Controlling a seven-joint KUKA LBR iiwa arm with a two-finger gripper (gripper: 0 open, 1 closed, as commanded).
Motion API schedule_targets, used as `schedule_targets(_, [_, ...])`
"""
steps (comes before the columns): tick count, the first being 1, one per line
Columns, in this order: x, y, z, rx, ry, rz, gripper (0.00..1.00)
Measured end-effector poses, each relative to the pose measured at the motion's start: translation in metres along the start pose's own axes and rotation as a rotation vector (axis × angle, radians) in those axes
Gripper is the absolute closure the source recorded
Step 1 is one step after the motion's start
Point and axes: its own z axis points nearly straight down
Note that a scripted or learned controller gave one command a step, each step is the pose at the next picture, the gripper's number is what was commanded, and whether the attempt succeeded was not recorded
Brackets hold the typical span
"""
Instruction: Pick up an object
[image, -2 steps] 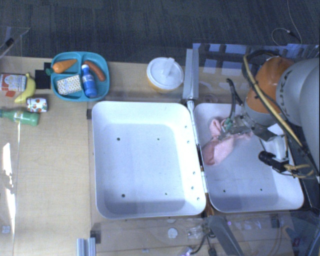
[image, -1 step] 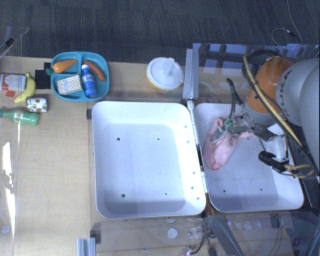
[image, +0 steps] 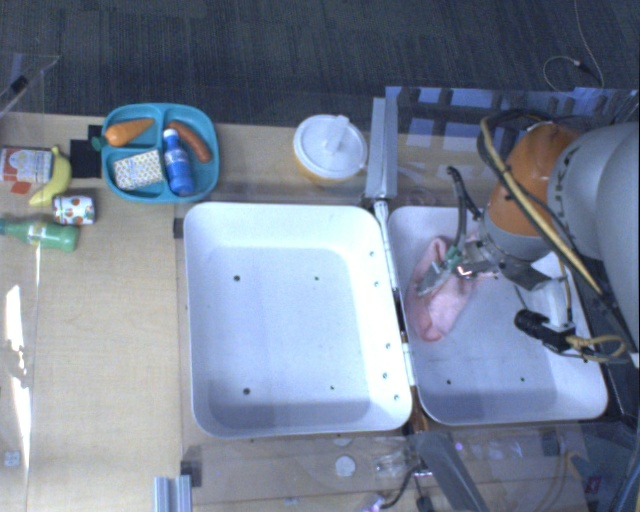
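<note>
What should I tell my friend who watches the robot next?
Hand: down in the right bin, over the pink soft thing. Whether it is open or shut cannot be told from this picture.
Things: the pink soft thing lies in the right bin near its left wall. The left bin sits beside it.
Done: the hand has reached the pink thing.
Left: grip it and lift it; no lift is seen yet.

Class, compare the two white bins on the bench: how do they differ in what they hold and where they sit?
The left bin shows bare floor; the right bin holds a pink object. The gripper hangs over the right bin, not the left bin. Both are shallow, white and side by side.
</note>
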Motion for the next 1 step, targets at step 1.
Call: schedule_targets(1, [-0.0020, 0.0027, -0.0111, -0.007, -0.006, -0.001, 1.00])
